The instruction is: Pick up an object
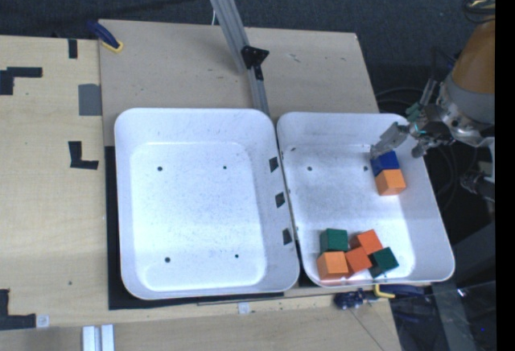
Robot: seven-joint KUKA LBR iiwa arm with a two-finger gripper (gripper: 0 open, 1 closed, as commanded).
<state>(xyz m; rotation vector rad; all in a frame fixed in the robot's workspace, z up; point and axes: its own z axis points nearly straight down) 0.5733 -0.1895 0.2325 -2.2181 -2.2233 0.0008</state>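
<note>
Two shallow white bins sit side by side on the table point(185, 59). Black tape marks lie on the wooden surface at the far left edge of the scene. The left bin point(129, 180) comes next, then the right bin point(322, 132), touching it along the middle. A slanted metal pole point(229, 11) crosses the far side of the table above the seam between them.

At the near end of the right bin a cluster of blocks lies together: an orange block point(332, 264), a green block point(334, 240) just beyond it, a second orange block point(368, 243) and a dark green block point(384, 260) to their right. Farther back, near the bin's right wall, a blue block point(385, 162) touches another orange block point(390, 181), which sits just nearer than it.

My end effector point(392, 142) reaches in from the right and hangs just above the blue block's far edge. I cannot tell how it is set, nor whether it touches the block.
</note>
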